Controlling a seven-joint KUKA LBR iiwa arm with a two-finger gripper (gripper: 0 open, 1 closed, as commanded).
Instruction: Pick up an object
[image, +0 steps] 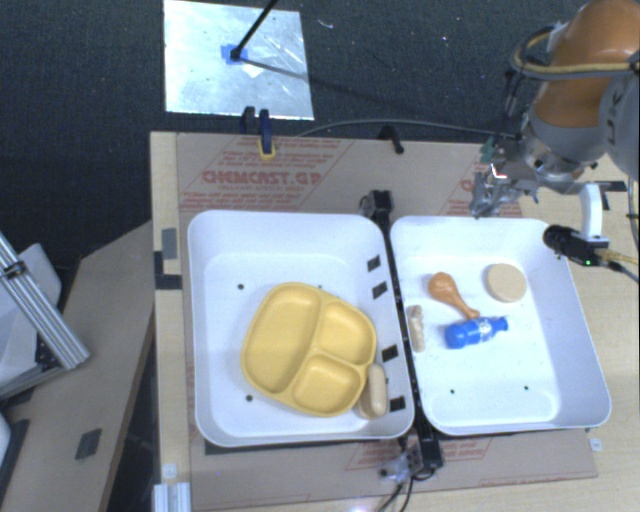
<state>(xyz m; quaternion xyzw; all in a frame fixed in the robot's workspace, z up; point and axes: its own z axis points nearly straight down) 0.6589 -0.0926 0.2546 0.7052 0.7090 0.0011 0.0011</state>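
Observation:
In the right bin (540, 400) lie an orange drumstick-shaped toy (449, 292), a round tan cookie (506, 282), a blue bottle (474, 331) on its side and a small beige piece (416, 327) by the left wall. My gripper (487, 201) hangs above the bin's far rim, up and to the right of the drumstick toy, apart from all of them. Nothing shows between its tips.
The left bin (230, 260) holds a yellow divided tray (308, 347) with a beige bread-like piece (375, 390) at its near right corner. Black clips join the two bins along the middle. A clamp (264, 130) and a shiny sheet (237, 60) lie behind the bins.

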